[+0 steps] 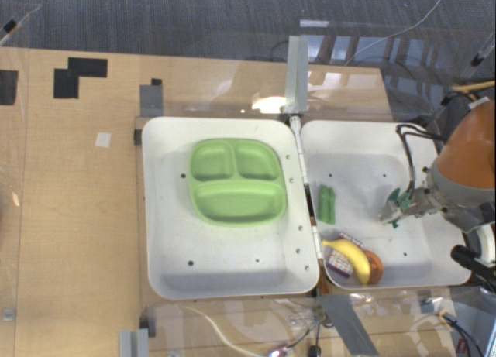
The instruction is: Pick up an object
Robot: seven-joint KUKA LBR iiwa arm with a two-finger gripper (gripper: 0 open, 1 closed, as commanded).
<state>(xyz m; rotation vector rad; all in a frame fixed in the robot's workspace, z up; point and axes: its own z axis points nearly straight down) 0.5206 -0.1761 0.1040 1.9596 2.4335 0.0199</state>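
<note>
Jaws on your gripper (394, 213) hang over the right bin (364, 150); you can't tell their state. Banana (349, 259) and green block (326, 204) lie apart, leftward.

My grey arm with its orange band (471, 146) reaches in from the right (wrist bent low), its two-finger gripper (395, 210) pointing leftward and down.

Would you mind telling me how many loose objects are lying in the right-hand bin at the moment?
3. A green block lies near the bin's left wall; a banana sits at the front left corner, with an orange-brown item touching its right side. The arm could be hiding more at the right.
</note>
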